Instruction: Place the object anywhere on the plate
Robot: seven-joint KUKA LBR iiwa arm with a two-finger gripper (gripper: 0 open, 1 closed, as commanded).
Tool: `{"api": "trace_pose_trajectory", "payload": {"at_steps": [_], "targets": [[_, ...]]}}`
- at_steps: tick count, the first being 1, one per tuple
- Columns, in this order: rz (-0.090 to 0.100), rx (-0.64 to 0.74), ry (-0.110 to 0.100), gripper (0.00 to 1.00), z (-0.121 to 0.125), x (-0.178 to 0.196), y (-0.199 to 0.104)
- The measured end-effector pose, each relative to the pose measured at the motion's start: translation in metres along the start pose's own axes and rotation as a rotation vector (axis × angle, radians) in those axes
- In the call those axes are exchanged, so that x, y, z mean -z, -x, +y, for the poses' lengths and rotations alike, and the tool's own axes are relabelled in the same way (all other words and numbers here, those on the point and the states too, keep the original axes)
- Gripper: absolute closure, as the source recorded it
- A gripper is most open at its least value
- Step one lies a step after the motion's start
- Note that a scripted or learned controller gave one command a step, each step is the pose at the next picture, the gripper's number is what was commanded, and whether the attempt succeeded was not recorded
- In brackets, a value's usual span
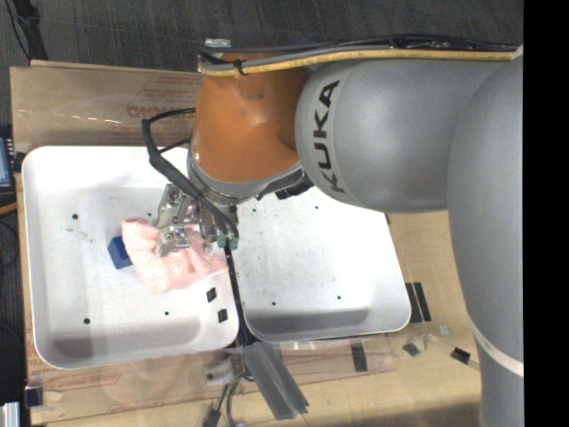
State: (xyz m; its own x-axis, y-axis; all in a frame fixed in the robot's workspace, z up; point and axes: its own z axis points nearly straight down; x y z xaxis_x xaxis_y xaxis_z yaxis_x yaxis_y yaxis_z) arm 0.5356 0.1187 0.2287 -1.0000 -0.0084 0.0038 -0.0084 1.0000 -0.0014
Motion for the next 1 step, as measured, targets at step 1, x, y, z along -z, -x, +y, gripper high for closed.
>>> {"api": "trace_pose_trajectory", "payload": {"at_steps": [1], "targets": [[0.0,0.004,-0.001,1.0,0.0501,0.0017,-0.015]]}}
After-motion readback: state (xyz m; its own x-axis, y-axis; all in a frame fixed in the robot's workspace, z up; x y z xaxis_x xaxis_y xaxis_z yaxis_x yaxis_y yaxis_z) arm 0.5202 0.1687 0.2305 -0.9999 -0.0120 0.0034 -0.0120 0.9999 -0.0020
